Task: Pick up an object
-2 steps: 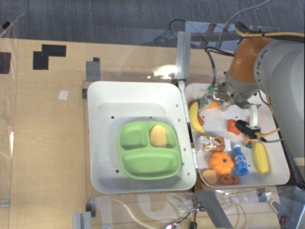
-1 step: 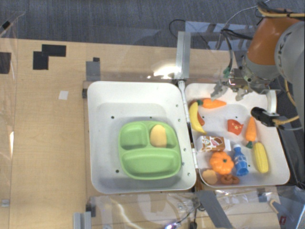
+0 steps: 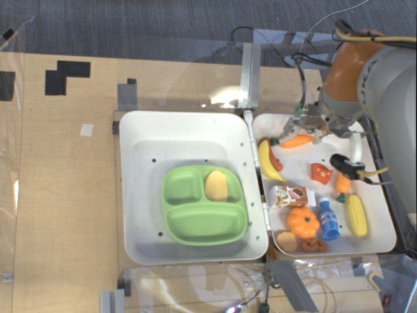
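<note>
- Can't tell from my feed whether the jaws are spread or pinched. The gripper [image 3: 303,130] sits at the far end of the right bin [image 3: 384,240], right over the carrot [image 3: 298,141], and its body hides the tips.
- Whether it's actually touching the carrot, I can't say either. They overlap in the view, and that's all I've got.
- The carrot's long axis runs across the view, with the left end a touch nearer the camera. I can't make out which end is the tip. It lies just beside the top of the banana [image 3: 268,162].
- Right bin count, one of each: carrot, banana, red piece [image 3: 320,173], small orange piece [image 3: 343,185], corn cob [image 3: 356,215], blue bottle [image 3: 329,221], pumpkin [image 3: 303,222], little printed box [image 3: 290,195], tan lump [image 3: 285,241] and brown bit [image 3: 315,245].
- The left bin [image 3: 140,175] has one green tray [image 3: 204,223], with one yellow egg-shaped thing [image 3: 217,186] in its far right compartment.
- That makes two bins on the tabletop [image 3: 58,194], side by side and touching.
</note>
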Controlling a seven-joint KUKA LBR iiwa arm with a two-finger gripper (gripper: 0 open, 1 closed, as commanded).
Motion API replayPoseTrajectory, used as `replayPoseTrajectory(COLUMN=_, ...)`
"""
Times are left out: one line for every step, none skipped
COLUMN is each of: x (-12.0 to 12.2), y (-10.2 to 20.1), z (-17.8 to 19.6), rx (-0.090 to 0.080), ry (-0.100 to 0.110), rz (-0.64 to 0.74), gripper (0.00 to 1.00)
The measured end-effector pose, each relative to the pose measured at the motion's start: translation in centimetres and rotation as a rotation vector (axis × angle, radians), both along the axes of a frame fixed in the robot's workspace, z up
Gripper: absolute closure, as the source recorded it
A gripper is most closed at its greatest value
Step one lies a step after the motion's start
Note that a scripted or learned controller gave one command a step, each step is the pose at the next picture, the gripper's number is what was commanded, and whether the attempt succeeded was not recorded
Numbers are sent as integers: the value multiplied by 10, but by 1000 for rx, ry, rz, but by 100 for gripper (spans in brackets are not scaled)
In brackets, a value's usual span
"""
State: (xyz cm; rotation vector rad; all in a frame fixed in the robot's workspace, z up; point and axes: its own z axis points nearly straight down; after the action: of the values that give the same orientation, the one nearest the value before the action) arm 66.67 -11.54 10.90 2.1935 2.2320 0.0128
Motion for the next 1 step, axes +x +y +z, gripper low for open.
replayPoseTrajectory(x=6, y=-11, z=-6, rx=2, ry=13, rz=153, gripper=0)
